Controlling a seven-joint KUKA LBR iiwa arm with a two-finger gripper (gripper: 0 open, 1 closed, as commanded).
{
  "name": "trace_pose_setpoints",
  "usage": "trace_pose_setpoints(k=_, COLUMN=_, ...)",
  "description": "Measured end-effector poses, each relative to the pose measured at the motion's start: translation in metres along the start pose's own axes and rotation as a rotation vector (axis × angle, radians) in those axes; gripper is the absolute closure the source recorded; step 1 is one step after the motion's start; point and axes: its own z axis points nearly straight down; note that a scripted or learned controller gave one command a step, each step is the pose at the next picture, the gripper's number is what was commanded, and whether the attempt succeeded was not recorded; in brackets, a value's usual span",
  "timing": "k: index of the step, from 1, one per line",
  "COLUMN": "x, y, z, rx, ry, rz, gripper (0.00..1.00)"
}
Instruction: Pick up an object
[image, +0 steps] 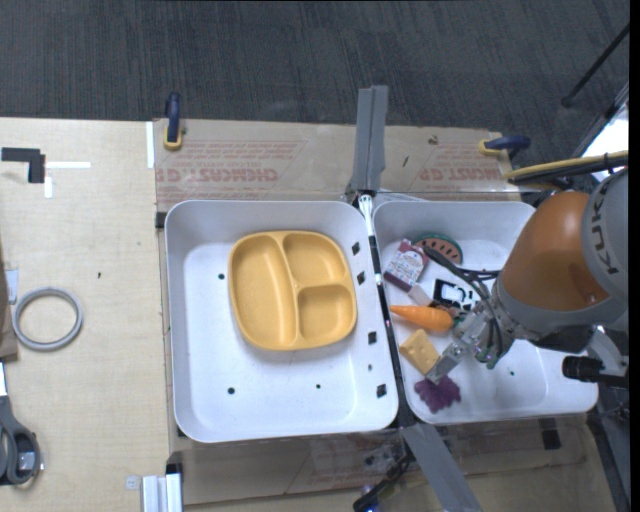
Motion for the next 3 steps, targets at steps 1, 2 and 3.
trace_pose_setpoints(k=1, x=-0.0477, y=0.033, z=-0.0021, rx=0.0, ry=-0.001, rz=0.244, gripper=0.0)
trace_pose_setpoints(k=2, x=-0.0479, y=0.0333, z=-0.011, rx=0.002, ry=-0.002, rz=0.241, gripper=1.0)
trace_pose_setpoints(k=3, x=-0.0478, y=0.0334, z=-0.0109, rx=0.002, ry=-0.002, rz=0.241, gripper=0.0)
